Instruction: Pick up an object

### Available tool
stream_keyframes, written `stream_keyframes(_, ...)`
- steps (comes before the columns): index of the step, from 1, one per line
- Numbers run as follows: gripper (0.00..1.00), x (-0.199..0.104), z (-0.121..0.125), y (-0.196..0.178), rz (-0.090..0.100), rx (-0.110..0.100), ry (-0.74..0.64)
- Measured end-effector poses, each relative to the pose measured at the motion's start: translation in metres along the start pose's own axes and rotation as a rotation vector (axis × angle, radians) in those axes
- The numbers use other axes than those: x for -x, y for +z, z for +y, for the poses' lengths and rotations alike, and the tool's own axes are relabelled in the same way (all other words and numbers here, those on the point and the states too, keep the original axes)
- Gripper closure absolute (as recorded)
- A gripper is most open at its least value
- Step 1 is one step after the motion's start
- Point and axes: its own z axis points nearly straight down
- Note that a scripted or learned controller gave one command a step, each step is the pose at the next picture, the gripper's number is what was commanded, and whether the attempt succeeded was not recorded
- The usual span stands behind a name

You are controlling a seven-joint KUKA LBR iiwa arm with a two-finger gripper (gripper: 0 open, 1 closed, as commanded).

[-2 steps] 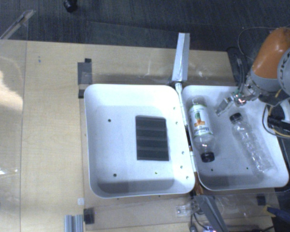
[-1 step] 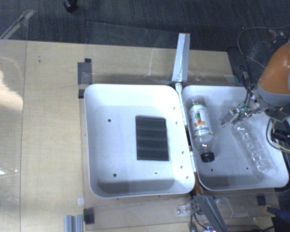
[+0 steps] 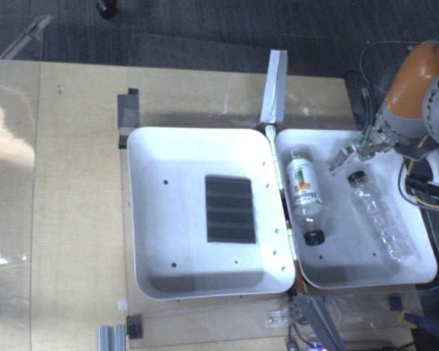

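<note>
My bench [image 3: 73,218] is a light wood surface. Two shallow white bins rest directly on it, side by side and touching along their inner edges: the left bin [image 3: 154,218] and the right bin [image 3: 417,269]. A grey upright bar [image 3: 274,86] stands at the far end of their junction.

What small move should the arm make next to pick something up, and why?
Probably lower the gripper toward the clear bottle just below it. The gripper hovers over the right bin near that bottle's dark cap, holding nothing, and that bottle lies closer than the labelled bottle by the bin's left wall.
</note>
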Motion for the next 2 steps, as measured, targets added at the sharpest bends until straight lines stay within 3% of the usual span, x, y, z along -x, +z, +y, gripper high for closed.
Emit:
stream_keyframes(1,0.00,-0.011,-0.036,0.001,-0.008,0.016,-0.004)
stream_keyframes(2,0.00,-0.027,0.007,0.001,-0.008,-0.008,-0.130)
